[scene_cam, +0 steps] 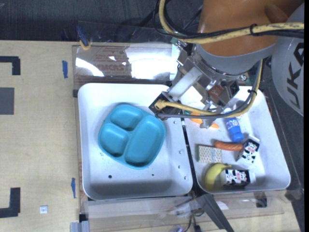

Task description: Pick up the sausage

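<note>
Lying untouched in the right bin [275, 144], centre right of the frame, the sausage [228, 146] is not yet picked; whether the gripper [205, 108] above it is open, I cannot tell

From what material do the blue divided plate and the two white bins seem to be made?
The blue divided plate looks like moulded plastic: uniform matte colour, rounded compartment edges, soft dull sheen. The left bin and the right bin look like thin glossy white plastic or enamelled metal, judging by bright reflections and rounded corners; which one is unclear.
</note>
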You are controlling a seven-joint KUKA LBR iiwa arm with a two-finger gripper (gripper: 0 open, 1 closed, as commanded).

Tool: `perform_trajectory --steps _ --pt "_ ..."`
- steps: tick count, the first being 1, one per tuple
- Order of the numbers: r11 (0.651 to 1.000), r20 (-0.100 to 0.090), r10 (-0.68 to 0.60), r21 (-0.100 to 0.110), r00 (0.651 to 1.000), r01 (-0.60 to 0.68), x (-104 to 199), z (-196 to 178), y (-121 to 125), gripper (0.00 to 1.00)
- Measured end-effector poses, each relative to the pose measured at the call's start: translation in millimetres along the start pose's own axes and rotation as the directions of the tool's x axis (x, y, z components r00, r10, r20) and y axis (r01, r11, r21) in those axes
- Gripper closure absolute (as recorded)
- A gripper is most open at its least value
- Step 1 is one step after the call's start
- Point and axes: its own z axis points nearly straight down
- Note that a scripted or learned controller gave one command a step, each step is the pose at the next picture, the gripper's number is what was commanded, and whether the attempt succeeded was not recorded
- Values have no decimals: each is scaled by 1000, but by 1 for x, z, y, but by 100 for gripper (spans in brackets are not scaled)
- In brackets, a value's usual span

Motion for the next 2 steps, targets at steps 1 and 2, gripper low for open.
perform_trajectory --steps 1,2 --pt "999 6 50 4 999 -50 -85 0 107 0" --pt "991 0 136 0 991 -136 -26 0 44 0"
